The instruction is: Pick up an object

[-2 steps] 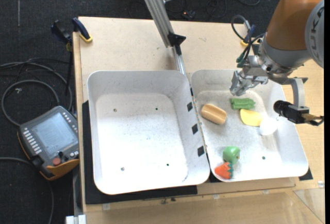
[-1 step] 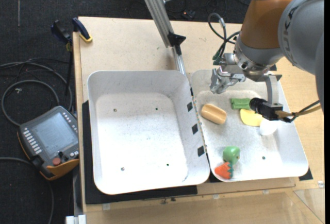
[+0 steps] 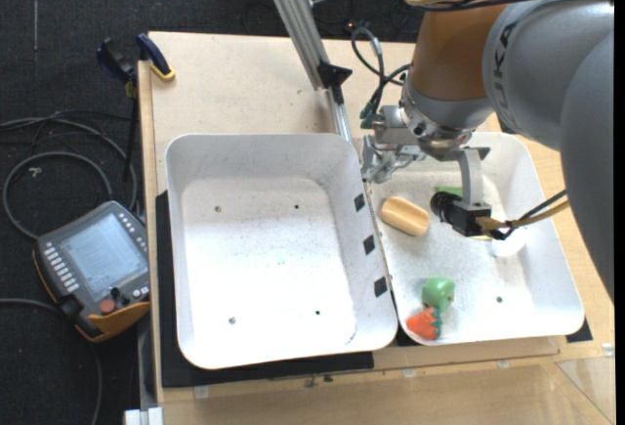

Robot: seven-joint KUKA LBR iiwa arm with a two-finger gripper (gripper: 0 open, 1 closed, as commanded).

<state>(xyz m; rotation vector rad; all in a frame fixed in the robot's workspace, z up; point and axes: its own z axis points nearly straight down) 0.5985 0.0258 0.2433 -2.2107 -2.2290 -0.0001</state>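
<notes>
One claw (image 3: 383, 162), fingertips indistinct, above tan block (image 3: 404, 216).

Tan bread roll (image 3: 404, 216), green-orange toy (image 3: 434, 304), right bin (image 3: 547, 286)

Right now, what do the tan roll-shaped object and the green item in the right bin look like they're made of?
Tan roll: probably plastic or foam toy bread, smooth, matte, evenly coloured. Green item: likely moulded plastic, slightly glossy, beside a red-orange piece; too small to be sure.
</notes>
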